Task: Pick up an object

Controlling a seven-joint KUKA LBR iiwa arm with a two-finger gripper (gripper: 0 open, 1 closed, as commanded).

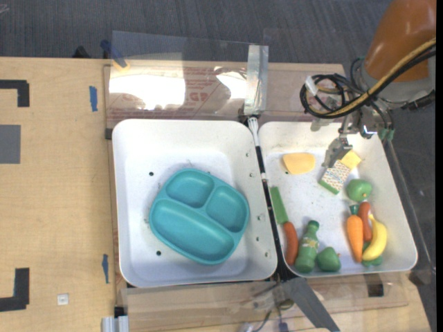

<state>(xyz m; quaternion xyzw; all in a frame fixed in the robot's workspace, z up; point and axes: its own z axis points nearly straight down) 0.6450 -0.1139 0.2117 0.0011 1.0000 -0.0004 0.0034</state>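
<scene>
The gripper [337, 154] hangs low in the right bin [304, 133], seemingly touching the patterned sponge [335, 178] beside the yellow wedge [299, 163]. The teal divided plate [199, 214] lies in the left bin [138, 144].

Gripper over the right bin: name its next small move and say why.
Probably a short descent. The gripper hangs at the right bin's far end, right by the patterned sponge and yellow block, with nothing seen between its fingers, so lowering onto the sponge looks closest.

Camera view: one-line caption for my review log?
Gripper hovers over toy food in the right bin; teal divided plate sits in the left bin.
</scene>
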